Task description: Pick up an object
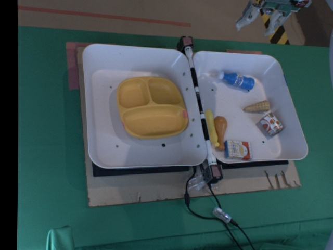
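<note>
While the gripper (261, 21) hangs at one o'clock, jaws apart, that blue bottle (237, 80) looks light, rigid, slick; grab across its middle.

The table (47, 139) is covered with a green cloth, on which a sheet of brown cardboard (140, 194) lies beneath two shallow white bins set side by side. The left bin (99, 61) holds a yellow compartment plate (152, 107) with three sections, lying flat near its middle. A black cable (200, 210) with a small silver connector (221, 215) runs from the front of the seam between the bins across the cloth toward the near edge.
</note>
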### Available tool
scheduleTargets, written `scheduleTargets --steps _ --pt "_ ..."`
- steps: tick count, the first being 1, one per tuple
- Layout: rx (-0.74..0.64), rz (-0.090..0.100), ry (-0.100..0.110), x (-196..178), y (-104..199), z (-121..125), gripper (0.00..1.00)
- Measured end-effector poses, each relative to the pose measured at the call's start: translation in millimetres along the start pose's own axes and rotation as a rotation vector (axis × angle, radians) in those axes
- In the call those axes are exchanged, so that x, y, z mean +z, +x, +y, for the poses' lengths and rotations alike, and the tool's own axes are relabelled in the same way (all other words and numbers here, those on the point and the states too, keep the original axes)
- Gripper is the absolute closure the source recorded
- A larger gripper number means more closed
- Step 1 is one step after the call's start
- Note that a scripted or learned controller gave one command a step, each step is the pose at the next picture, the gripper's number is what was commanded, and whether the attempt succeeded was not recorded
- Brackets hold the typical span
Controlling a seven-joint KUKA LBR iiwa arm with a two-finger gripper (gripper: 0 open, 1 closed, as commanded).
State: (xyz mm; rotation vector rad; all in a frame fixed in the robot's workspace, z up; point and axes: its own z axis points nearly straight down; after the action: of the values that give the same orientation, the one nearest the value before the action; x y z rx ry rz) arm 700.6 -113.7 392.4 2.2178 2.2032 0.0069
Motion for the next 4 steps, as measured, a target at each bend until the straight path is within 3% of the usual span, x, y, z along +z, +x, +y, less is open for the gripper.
scheduleTargets --steps 1,2,3,4 --pt "0.002 -0.001 0.006 90.1 -41.7 -0.9 0.0" --pt "-0.002 0.0 -0.001 177.0 -67.8 -40.3 0.0" --pt "0.004 -0.008 -0.031 152.1 -71.1 -34.7 1.0" --pt "-0.002 0.0 0.0 204.7 -21.5 -22.8 1.0"
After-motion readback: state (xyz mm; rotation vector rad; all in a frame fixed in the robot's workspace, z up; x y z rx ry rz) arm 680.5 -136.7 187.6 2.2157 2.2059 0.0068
